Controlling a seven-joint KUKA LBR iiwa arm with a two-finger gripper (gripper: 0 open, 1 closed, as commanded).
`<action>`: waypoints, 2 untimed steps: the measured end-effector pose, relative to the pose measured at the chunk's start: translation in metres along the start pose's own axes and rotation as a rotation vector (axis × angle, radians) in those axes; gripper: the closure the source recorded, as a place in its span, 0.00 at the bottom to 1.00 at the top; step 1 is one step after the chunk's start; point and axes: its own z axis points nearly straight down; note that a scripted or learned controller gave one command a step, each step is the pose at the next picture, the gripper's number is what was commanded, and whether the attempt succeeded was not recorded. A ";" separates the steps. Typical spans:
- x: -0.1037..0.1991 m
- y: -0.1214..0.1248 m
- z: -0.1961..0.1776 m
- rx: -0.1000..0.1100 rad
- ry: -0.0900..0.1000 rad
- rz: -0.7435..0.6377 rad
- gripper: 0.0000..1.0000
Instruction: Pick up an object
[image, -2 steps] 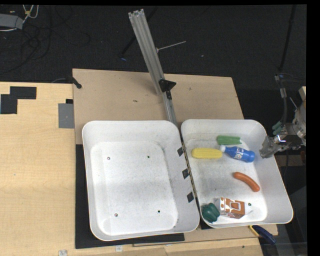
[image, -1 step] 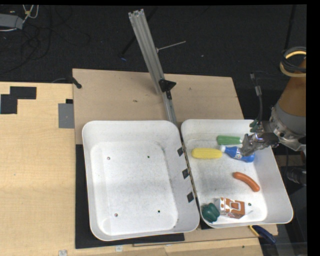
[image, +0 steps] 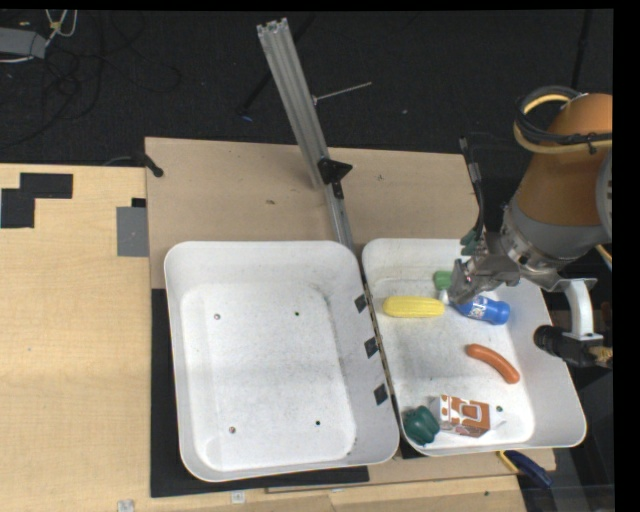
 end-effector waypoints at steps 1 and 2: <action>0.053 0.010 -0.006 -0.001 0.000 0.000 1.00; 0.109 0.023 -0.009 -0.001 0.000 -0.001 1.00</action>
